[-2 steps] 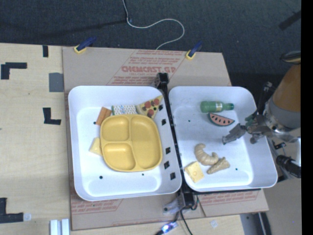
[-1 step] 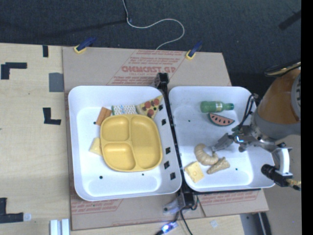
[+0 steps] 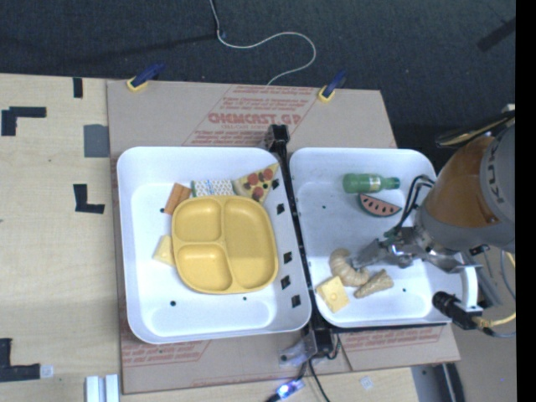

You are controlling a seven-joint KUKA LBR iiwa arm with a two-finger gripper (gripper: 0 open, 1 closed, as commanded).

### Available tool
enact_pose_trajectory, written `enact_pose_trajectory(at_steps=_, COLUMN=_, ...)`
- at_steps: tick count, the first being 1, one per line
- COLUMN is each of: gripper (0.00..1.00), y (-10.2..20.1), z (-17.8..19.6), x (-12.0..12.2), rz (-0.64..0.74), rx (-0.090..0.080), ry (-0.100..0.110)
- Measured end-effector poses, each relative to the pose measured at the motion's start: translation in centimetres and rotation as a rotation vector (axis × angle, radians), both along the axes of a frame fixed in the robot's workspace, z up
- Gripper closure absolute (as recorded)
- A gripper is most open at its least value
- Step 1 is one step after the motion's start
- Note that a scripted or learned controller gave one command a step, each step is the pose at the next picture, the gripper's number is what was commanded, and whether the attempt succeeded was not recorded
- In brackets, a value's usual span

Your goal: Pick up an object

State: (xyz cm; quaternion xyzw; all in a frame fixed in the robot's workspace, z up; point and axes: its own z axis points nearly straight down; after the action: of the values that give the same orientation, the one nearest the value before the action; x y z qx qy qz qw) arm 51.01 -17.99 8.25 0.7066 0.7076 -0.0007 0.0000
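Note:
My gripper (image 3: 362, 265) reaches into the right bin (image 3: 416, 308) from the right and sits low over a cluster of pale food toys. Its tips are right beside a beige lumpy piece (image 3: 340, 264) and just above a tan stick-shaped piece (image 3: 373, 284). A yellow cheese wedge (image 3: 332, 294) lies at the front left of the cluster. Farther back in the same bin lie a green bottle (image 3: 369, 182) and a watermelon slice (image 3: 379, 204).
The left bin (image 3: 134, 224) holds a yellow divided plate (image 3: 224, 244), a pizza slice (image 3: 258, 182), an orange piece (image 3: 177, 198) and a yellow wedge (image 3: 163, 249). A black divider clip runs between the bins. A white cable (image 3: 268, 44) lies behind them.

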Motion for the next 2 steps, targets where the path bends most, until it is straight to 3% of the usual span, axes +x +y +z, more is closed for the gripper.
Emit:
enact_pose_trajectory(at_steps=1, gripper=1.00, y=0.0, z=1.3, x=0.0, rz=0.000, rx=-0.001, ry=-0.001)
enact_pose_trajectory(at_steps=2, gripper=1.00, y=0.2, z=7.4, x=0.6, rz=0.001, rx=0.000, ry=-0.004)
